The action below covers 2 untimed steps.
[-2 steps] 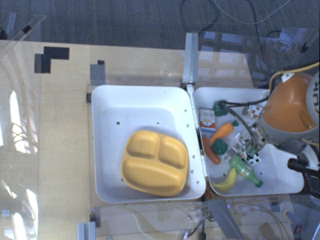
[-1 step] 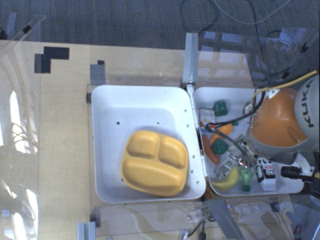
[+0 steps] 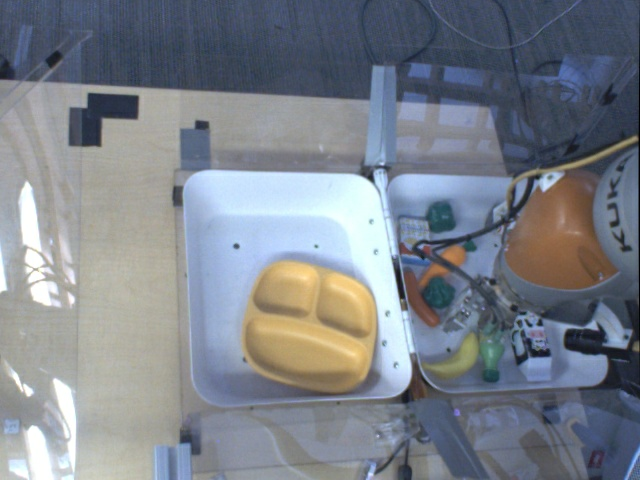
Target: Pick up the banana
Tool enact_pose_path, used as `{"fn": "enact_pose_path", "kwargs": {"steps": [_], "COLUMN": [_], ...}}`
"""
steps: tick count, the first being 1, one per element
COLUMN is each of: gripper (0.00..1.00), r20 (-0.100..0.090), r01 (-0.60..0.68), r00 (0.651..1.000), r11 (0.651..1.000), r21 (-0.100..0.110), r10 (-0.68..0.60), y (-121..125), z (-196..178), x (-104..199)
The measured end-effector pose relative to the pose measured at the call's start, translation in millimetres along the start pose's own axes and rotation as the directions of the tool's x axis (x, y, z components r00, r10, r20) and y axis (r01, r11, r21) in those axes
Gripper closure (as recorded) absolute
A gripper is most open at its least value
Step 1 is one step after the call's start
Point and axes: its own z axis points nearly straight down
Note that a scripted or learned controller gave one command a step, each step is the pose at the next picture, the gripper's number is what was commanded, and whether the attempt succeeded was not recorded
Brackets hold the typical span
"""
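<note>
The banana (image 3: 452, 359) lies at the bottom of the right bin (image 3: 575, 376), not picked up yet. The gripper (image 3: 482, 313) hangs just above it, at about one o'clock. I cannot tell how its claw stands, and nothing shows in it.

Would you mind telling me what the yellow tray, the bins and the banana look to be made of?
The yellow tray looks like moulded plastic, matte to satin: rounded compartments, soft highlights. The left bin and right bin look like thin formed white plastic, smooth with rounded corners. The banana has an even yellow, slightly glossy skin; probably a plastic toy, though real fruit cannot be ruled out.
</note>
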Motion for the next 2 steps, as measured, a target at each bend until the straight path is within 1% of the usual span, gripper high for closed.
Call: {"fn": "enact_pose_path", "kwargs": {"steps": [1, 2], "gripper": [0.00, 1.00], "r20": [0.000, 0.003], "r01": [0.000, 0.000], "r00": [1.000, 1.000], "r11": [1.000, 1.000], "r21": [0.000, -0.003], "r10": [0.000, 0.000], "y": [-0.1, 1.8], "z": [0.1, -9.6], "x": [0.1, -1.6]}}
